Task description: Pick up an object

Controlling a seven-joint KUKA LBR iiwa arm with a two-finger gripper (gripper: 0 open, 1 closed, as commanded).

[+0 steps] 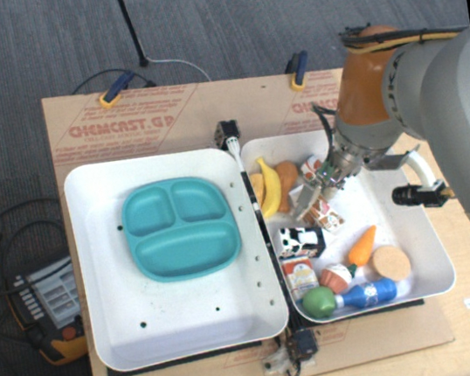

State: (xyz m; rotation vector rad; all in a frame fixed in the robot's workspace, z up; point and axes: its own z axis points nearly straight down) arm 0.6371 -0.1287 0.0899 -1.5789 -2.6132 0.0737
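We see the gripper (320,180) low in the back part of the right bin (428,242), at the end of the grey arm (433,98) with its orange band (363,87). We cannot tell how its tips stand, because small packets (323,213) lie crowded just under them.

Just beside it, toward the wall between the bins, lie a banana (268,186) and a brownish bread-like piece (287,178). Nearer to us lies a black-and-white cow-pattern carton (301,239), then a small red-and-white box (299,275). In the front part we find a carrot (362,247), a round tan piece (392,262), a red-and-white ball-like toy (336,277), a green fruit (319,302) and a blue bottle (369,295), all close together.

The left bin (120,329) holds a teal divided tray (181,227), well apart from the gripper.
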